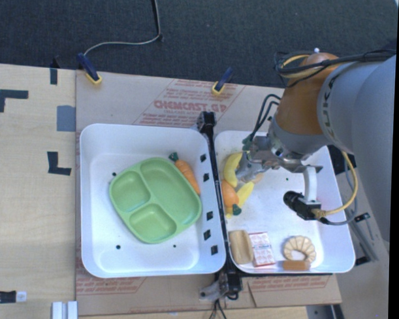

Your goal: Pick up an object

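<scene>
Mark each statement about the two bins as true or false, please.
1. The green divided plate lies in the left bin. True.
2. A toy carrot touches the plate's far edge. True.
3. The croissant sits in the left bin. False: it is in the right bin, near the front corner.
4. The gripper is over the green plate. False: it is over the banana in the right bin.
5. The arm is blue. False: grey with an orange band.

A yellow banana (233, 166) lies in the right bin (333, 258), near its left wall. It touches an orange fruit (230, 196) below it.
</scene>
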